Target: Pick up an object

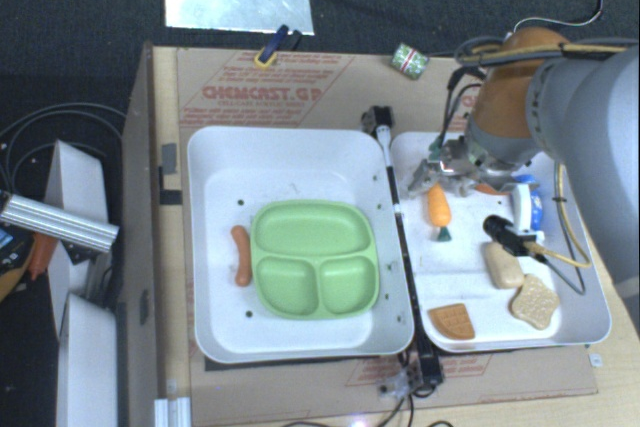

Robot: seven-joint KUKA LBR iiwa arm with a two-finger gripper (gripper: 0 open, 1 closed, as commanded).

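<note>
Carrot (438, 205), right of centre frame, looks light, stiff and smooth; grasp across its thick orange middle. Gripper (440, 177) hangs just above it, opening impossible to tell.

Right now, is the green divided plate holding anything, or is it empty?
Empty. The green divided plate lies flat in the left bin, all three compartments bare; the toy sausage lies beside it on the bin floor.
</note>
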